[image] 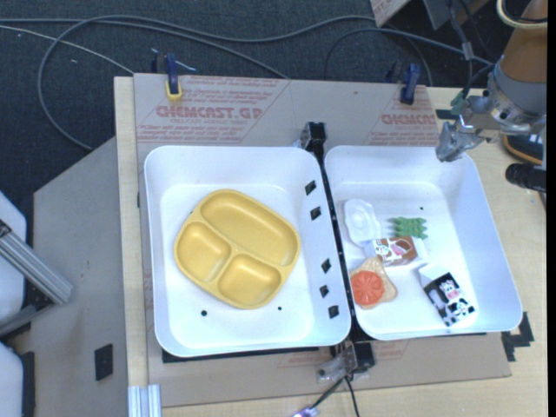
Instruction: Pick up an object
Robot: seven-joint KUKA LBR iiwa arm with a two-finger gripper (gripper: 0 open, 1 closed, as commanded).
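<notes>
Two white bins sit side by side on the bench. The left bin has just one thing in it: a yellow divided plate with three compartments, lying flat near the middle.

The right bin has five small objects, all clustered in its left and lower part:
- a white piece at the top of the group
- a green leafy toy just right of it
- a small brown-and-white block below those
- an orange-red round slice, lowest on the left
- a black-and-white box off to the lower right

The gripper hangs over the right bin's upper right corner, well apart from all five. Can't tell from this angle how the jaws stand.

Two blue clamps pin the board's back edge, and cables loop over the dark floor behind.
</notes>
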